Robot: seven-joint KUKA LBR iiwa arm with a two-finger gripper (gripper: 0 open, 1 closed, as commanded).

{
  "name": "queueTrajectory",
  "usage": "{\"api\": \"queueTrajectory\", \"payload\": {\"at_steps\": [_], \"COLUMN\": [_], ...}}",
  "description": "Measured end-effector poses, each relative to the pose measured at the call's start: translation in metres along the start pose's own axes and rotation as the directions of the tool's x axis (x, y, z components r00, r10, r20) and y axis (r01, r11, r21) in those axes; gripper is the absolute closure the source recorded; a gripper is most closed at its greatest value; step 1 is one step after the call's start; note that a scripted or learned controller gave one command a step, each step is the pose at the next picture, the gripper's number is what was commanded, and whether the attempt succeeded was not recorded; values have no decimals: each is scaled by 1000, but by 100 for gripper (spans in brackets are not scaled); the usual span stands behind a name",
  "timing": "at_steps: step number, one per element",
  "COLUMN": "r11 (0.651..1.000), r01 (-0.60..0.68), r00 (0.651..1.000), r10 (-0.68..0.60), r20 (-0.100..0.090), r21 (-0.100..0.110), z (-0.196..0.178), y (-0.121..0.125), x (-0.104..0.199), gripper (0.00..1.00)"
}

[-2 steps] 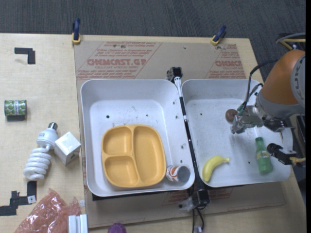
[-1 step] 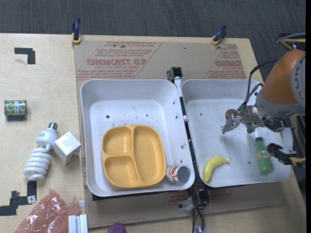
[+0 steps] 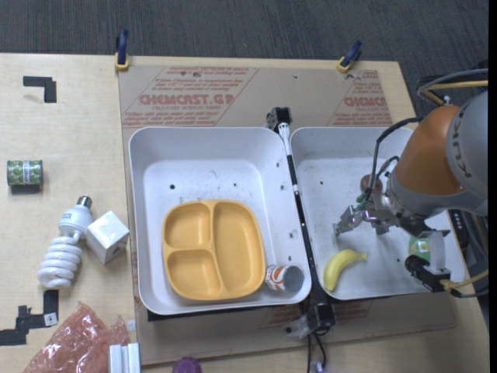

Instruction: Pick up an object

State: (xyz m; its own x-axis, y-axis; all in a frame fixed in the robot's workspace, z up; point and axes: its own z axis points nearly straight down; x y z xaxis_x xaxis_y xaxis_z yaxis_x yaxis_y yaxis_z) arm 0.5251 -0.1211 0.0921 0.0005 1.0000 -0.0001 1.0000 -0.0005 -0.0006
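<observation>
The grey arm with its orange band (image 3: 435, 162) reaches in from the right over the right-hand shallow white bin (image 3: 326, 150). Its metal two-finger claw (image 3: 351, 221) hangs low inside that bin, tips pointing toward the bin's left and slightly downward. Whether the tips are apart or together cannot be told at this size, and nothing can be seen between them.

The small yellow plastic banana (image 3: 340, 266) lies on the floor of the same bin, near its front wall. It sits just below and slightly left of the claw tips in the view, close by but apart from them, with bare white floor between. Its curved body runs from the lower left up toward the right.

A small green and white object (image 3: 420, 247) shows at the bin's right side, partly hidden under the arm.

The left-hand shallow white bin (image 3: 194, 150) holds a yellow three-compartment plastic plate (image 3: 213, 249) and, at its front right corner, a small tipped-over can with a red and white label (image 3: 281, 277), just beside the plate's rim.

On the wooden bench to the left lie a white spiral light bulb (image 3: 64, 247), a white cube (image 3: 108, 235) and a small green can (image 3: 25, 174).
</observation>
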Motion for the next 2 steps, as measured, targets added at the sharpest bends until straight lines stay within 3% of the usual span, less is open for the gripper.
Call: {"api": "queueTrajectory", "payload": {"at_steps": [1, 2], "r11": [1000, 1000], "r01": [-2, 0], "r00": [1000, 1000], "r10": [2, 0], "r20": [1, 1], "r21": [-2, -2], "z": [-10, 0], "y": [1, 11], "x": [-1, -45], "gripper": [100, 100]}}
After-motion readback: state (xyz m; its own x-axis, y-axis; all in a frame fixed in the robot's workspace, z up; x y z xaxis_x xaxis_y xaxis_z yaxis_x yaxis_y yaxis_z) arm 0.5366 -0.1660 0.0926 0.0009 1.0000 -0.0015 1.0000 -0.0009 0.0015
